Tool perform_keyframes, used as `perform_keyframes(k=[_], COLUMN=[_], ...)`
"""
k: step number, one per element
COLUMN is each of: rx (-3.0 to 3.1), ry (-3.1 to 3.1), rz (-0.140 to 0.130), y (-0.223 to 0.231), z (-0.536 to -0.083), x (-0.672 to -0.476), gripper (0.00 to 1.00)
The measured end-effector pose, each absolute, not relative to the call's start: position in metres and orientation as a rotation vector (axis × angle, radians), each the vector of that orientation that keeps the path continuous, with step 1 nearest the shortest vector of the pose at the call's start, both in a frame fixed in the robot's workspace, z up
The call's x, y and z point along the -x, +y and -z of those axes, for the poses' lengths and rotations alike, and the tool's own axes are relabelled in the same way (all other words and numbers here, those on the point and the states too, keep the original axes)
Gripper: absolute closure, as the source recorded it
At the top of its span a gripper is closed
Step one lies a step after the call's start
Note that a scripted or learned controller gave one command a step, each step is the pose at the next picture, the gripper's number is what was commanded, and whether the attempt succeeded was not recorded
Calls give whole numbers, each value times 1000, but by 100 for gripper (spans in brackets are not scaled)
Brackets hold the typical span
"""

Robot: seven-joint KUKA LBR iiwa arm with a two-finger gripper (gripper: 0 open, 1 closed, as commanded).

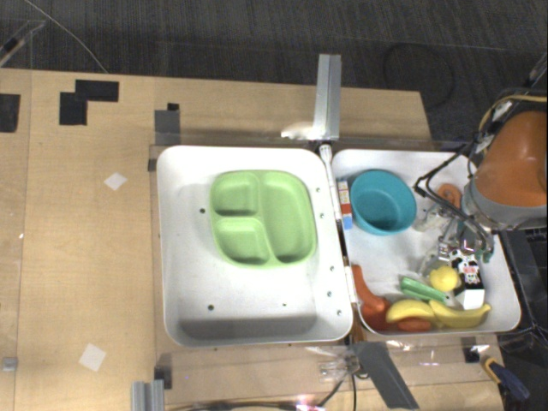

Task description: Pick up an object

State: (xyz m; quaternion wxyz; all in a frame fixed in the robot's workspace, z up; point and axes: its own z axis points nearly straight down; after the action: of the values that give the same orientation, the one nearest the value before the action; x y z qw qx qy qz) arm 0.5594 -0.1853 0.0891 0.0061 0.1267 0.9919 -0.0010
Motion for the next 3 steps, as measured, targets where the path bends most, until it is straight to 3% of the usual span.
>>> perform_keyframes(k=[2, 3], rx=[-234, -200], ry=[3124, 3127], rz=[41, 44], y=[-159, -159], z=[-90, -90], x=[-591, -592], gripper=[0, 0])
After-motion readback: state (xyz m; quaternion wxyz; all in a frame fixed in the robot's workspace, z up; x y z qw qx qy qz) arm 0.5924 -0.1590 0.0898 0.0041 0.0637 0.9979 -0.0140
